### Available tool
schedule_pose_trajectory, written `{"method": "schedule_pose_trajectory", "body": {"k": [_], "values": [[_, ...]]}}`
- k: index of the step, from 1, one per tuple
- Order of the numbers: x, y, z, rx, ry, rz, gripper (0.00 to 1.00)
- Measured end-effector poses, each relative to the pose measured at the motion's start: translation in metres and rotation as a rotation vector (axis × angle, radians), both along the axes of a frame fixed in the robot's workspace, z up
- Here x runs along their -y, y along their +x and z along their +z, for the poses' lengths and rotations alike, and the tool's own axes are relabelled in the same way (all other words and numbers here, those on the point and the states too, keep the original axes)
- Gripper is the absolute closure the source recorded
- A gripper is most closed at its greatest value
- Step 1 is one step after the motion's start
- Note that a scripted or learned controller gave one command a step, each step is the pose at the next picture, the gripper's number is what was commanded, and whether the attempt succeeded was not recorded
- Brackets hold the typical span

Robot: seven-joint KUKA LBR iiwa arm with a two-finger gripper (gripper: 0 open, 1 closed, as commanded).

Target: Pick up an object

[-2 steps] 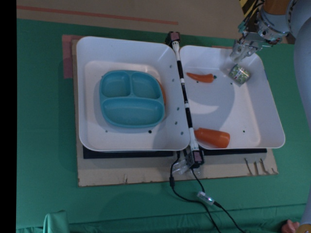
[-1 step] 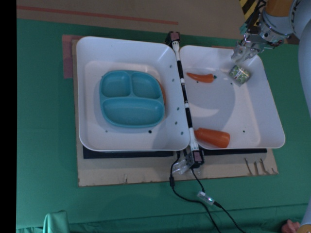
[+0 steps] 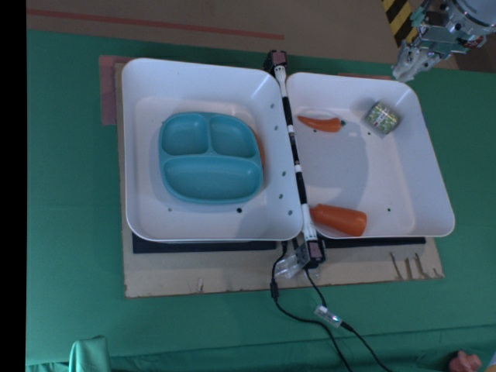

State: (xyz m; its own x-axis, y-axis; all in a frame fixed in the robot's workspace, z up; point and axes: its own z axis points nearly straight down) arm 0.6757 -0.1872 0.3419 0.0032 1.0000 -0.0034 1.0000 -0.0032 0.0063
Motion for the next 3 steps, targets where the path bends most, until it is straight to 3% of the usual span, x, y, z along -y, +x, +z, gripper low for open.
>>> {"method": "schedule_pose_trajectory", "body": {"k": [1, 2, 3], "values": [[0.0, -0.045, -0.052, -0.003, 0.0, -0.001, 1.0], [0.0, -0.077, -0.077, -0.003, 0.001, -0.001, 1.0], [0.0, 0.014, -0.059, 0.0, 0.0, 0.001, 1.0]]}}
